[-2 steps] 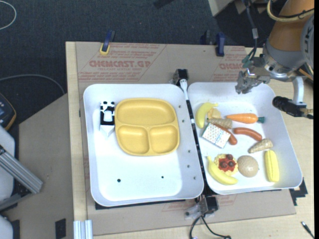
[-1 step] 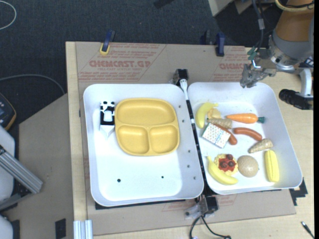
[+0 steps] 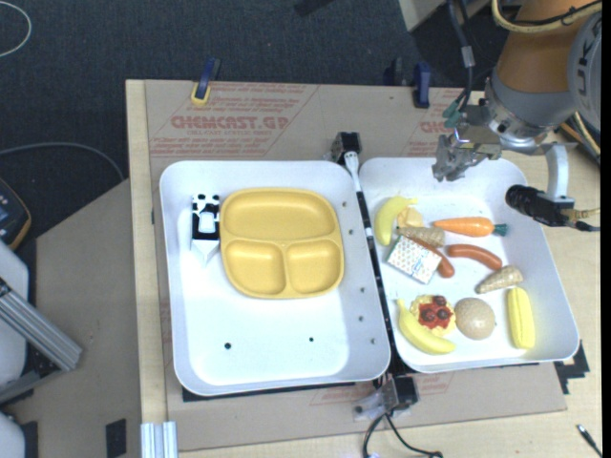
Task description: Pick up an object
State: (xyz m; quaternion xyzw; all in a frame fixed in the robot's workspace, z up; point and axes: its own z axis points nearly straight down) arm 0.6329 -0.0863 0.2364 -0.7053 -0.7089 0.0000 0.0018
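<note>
Gripper (image 3: 456, 165): hanging at the upper right of the frame over the top edge of the right bin (image 3: 563, 294), below the grey arm with its orange band (image 3: 544, 41); nothing is showing between its fingers, and whether they are spread or pressed together I cannot tell. Right bin contents, all lying below the gripper in the frame and apart from it: a small yellow banana (image 3: 389, 219) lying nearest, down and to the left of the gripper; a carrot (image 3: 463, 226) lying crosswise just below it toward mid-bin; a red sausage (image 3: 474, 254) sitting beneath the carrot; a white patterned packet (image 3: 413, 258) resting at a tilt beside the sausage, left of it; a pale bread-like piece (image 3: 500, 279) lying lower right; a round tan item (image 3: 474, 318) sitting near the bottom edge; a larger banana (image 3: 423, 330) curving along the lower left of the bin with a red-topped piece (image 3: 435, 311) resting on it; a yellow corn-like item (image 3: 519, 317) lying upright in the frame at the lower right. Left bin (image 3: 277, 351): holding a yellow divided plate (image 3: 282, 239) in its upper half, with a small black-and-white object (image 3: 204, 219) sitting just left of the plate. Both bins are resting on a brown board (image 3: 248, 117).
</note>
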